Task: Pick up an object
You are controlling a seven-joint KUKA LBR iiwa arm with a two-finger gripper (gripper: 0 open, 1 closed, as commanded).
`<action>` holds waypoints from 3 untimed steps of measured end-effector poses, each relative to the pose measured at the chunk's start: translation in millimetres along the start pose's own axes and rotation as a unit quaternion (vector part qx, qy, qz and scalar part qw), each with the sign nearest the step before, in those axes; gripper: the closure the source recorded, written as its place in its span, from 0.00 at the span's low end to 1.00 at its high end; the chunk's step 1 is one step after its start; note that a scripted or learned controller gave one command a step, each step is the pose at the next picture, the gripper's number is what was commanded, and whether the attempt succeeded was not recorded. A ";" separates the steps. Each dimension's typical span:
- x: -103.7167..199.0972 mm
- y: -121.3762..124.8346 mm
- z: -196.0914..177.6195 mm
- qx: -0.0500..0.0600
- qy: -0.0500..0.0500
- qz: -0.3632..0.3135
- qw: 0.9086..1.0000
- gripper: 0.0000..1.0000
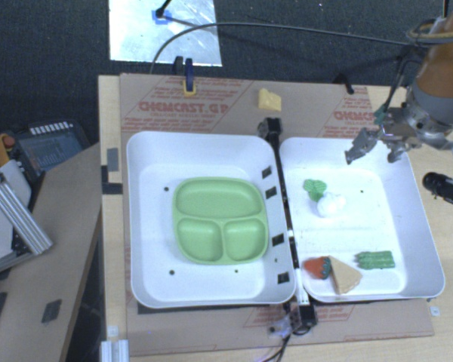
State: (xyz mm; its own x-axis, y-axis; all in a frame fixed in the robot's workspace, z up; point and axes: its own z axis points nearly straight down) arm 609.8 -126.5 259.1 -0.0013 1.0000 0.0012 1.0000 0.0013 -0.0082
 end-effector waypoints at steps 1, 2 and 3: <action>0.2 1.9 -5.6 -0.005 -0.001 -0.001 1.000 0.00; -1.3 -7.7 44.4 -0.003 -0.001 0.000 1.000 0.00; -8.8 -2.4 101.6 -0.003 -0.001 0.000 1.000 0.00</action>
State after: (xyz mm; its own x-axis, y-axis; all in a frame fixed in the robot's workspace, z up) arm 606.5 -135.1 157.5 -0.0006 1.0000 -0.0001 1.0000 0.0006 -0.0026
